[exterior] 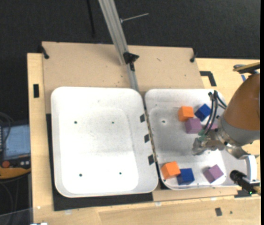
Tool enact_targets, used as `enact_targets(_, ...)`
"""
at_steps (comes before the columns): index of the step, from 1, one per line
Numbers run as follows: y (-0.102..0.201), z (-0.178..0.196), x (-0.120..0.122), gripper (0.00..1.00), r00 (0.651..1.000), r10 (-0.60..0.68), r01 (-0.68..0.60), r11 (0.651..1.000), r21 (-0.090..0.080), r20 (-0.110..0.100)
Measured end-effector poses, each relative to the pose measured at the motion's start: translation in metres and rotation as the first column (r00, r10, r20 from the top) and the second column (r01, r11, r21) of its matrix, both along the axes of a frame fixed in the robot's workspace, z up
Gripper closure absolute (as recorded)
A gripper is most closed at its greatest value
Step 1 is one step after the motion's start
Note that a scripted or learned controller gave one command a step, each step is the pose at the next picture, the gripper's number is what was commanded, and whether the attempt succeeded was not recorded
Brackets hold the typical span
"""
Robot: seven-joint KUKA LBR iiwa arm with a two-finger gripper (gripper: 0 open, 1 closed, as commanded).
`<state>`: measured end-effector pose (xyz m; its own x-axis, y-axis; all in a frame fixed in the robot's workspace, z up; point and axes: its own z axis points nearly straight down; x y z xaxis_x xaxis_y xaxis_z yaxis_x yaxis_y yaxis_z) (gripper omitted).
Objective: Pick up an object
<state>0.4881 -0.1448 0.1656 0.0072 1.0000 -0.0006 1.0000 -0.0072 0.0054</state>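
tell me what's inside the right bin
The right bin holds six blocks: an orange block, blue block and purple block near its far side, and orange, blue and purple ones near its front. The arm covers its right part.

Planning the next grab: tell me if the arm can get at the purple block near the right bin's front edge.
Probably yes. The purple block lies apart from the blue block, nothing on top, and the gripper hovers just behind it.

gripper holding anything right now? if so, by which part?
Cannot be told. The gripper sits low in the right bin, just below the purple block, with no block visible between its fingers.
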Motion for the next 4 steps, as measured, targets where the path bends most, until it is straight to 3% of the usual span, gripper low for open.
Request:
enact_targets(2, 0.000, 0.108, 0.006, 1.00, 1.000, 0.012, -0.012, 1.000, -0.002, 0.004)
enact_targets(3, -0.001, 0.108, 0.007, 1.00, 1.000, 0.014, -0.014, 1.000, -0.001, -0.003)
enact_targets(4, 0.038, 0.100, 0.046, 1.00, 1.000, 0.013, -0.013, 1.000, -0.001, -0.003)
